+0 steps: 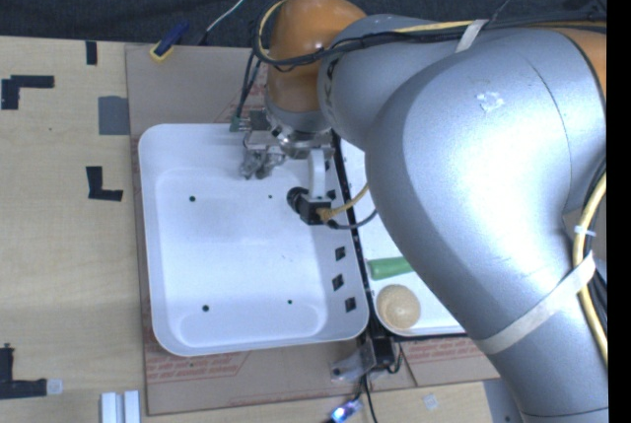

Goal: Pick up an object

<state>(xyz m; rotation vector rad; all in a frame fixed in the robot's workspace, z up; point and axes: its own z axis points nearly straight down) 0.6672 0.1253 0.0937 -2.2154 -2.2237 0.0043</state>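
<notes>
While the end effector (258, 158) hangs over the left bin's (158, 214) far edge, grip unreadable, pickable stuff (green thing (387, 266), tan round piece (398, 306)) sits rightward, nearer the camera.

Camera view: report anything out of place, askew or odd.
One mismatch: the gripper is over the left bin's far edge, while the visible objects, a tan round piece and a green item, lie in the right bin. Nothing looks spilled or damaged.

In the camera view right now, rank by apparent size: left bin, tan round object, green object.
1. left bin, clearly largest.
2. tan round object.
3. green object, partly hidden by the arm, so its rank is unsure.
</notes>
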